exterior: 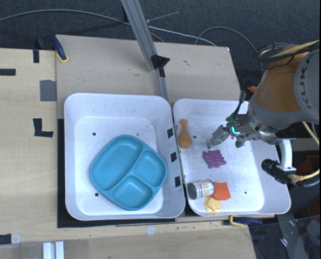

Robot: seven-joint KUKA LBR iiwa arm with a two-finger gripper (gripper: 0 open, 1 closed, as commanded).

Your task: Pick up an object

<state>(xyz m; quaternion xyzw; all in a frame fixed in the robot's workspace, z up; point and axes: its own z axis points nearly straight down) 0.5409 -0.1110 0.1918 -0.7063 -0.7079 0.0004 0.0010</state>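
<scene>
Bins sit side by side on the bench, and the nearest clutter is in the right bin: a small can on its side, touching an orange block, with a yellow piece just in front of them. In the left bin lies a blue tray with three compartments. Further back in the right bin is a purple toy, alone on bare floor. Beyond it, by the divider, lies a tan bottle-shaped piece. The gripper hangs just above and behind the purple toy, nothing between its tips; whether it is spread or closed I cannot tell. This looks like the approach step, no grasp made. Next it should centre over the purple toy, drop to the floor, and close on it.
</scene>
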